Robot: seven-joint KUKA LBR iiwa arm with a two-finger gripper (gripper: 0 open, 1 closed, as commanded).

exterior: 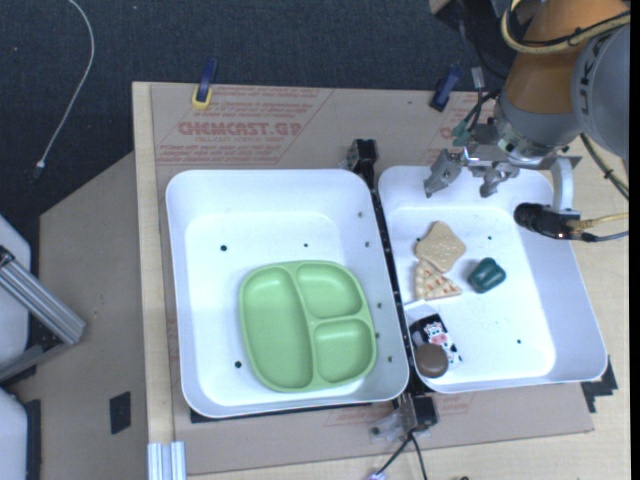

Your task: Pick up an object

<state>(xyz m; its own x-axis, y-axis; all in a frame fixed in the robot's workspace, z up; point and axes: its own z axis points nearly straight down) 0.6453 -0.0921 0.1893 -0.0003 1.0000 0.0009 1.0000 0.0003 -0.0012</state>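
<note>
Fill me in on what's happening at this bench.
A grey arm with an orange band reaches in from the right, its claw open above the far end of the right bin and holding nothing. That bin holds two tan toy bread pieces, a dark green object and a small black, white and brown toy. The left bin holds a green divided plate.

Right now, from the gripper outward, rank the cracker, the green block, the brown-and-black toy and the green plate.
From the gripper:
1. Cracker, just below it.
2. Green block, right bin's middle.
3. Brown-and-black toy, right bin's near corner.
4. Green plate, left bin.
</note>
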